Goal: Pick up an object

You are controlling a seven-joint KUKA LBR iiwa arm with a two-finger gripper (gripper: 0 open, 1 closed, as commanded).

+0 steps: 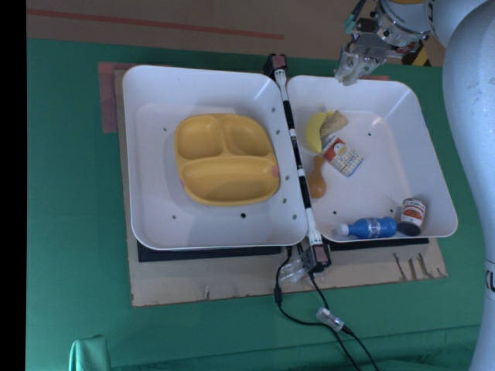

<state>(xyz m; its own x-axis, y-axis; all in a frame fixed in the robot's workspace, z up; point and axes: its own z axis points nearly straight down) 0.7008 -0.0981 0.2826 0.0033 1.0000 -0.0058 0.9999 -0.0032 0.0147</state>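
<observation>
Small items cluster in the right bin (418,122): a lemon (315,130), carton (341,155), bottle (373,228) and can (412,214), all loose for picking. Above its far rim hangs the gripper (349,69), jaws slightly parted, holding nothing. The left bin (147,168) carries a yellow tray (225,159).

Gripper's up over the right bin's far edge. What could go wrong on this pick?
1. The lemon, wedge and carton touch: a grasp may hit two or push one away.
2. The bottle and can sit near the bin wall, so the gripper may strike it.
</observation>
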